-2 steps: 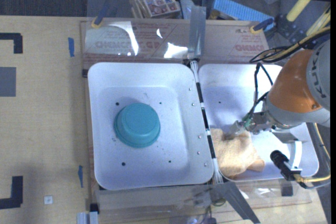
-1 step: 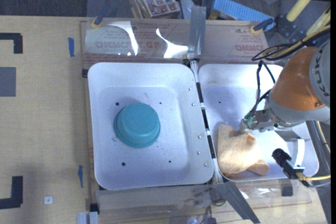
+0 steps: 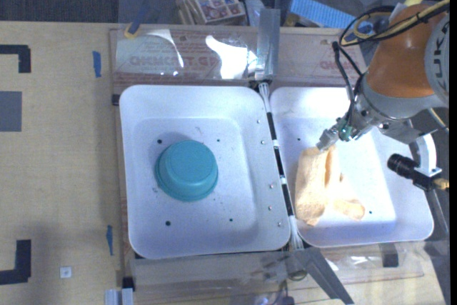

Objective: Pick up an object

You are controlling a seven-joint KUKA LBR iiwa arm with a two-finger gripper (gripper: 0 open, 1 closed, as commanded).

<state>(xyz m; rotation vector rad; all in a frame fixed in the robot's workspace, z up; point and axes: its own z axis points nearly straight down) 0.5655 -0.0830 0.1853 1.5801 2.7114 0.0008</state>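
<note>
The two shallow white plastic bins sit side by side; the gripper works over the right bin, while the left bin lies well apart from it, on the far side of the central divider.

The grey arm with the orange band reaches in from the right edge of the view and angles down toward the right bin's upper middle.

The round teal plastic bowl, inverted, rests in the left bin, well apart from the gripper. It is the more distant candidate.

The crumpled tan cloth-like object lies in the right bin against its left wall. It extends below and slightly left of the gripper. Its long axis runs roughly top to bottom in the view, with a shorter lobe turning right at the far end. Its upper end is the part nearest the gripper.

The two-finger gripper sits just above the upper end of the tan object, close to or touching it; contact cannot be confirmed. How far the gripper is open cannot be determined, and nothing can be seen held in it.

Judgement: the tan object is the nearer target. The coming move requires a short descent onto its upper end, closing across the long axis.
</note>
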